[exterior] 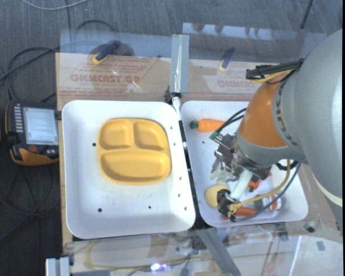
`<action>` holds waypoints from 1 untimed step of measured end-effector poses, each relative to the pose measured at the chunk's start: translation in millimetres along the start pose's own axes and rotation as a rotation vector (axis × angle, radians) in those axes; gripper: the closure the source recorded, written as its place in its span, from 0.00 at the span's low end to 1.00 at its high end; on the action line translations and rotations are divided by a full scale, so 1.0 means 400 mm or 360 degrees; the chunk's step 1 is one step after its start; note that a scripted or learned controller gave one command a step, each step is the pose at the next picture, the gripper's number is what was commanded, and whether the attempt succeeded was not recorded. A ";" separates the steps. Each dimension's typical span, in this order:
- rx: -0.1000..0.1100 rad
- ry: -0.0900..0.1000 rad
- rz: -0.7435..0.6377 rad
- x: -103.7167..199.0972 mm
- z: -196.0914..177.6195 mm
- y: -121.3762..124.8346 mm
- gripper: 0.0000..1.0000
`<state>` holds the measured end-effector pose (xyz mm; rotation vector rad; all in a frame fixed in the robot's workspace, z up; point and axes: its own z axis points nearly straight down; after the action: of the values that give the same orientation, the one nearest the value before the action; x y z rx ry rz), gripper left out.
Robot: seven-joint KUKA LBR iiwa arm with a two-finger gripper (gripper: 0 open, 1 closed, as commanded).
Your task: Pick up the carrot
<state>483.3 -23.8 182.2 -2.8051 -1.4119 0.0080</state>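
Two white bins sit side by side. One carrot (210,125) lies in the upper left corner of the right bin (299,209) — apart from me. My claw (233,171) hangs lower in that bin, centre right of the frame; open or closed, I cannot tell. One pale yellow ball (214,195) lies just below-left of it. The left bin (80,211) holds one yellow three-part plate (135,150).

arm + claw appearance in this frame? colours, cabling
Arm: bulky, rounded light-grey links, with an orange band above a darker grey wrist ring. Black cables cross the top of the band, and one loops down its left side. Claw: small silver-grey metal hardware, too cluttered to read further.
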 end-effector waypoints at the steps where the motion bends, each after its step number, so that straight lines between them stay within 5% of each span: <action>1: 0.0001 -0.0003 0.0345 0.010 -0.004 0.025 1.00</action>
<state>493.6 -26.6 183.8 -2.9421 -1.1002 0.0112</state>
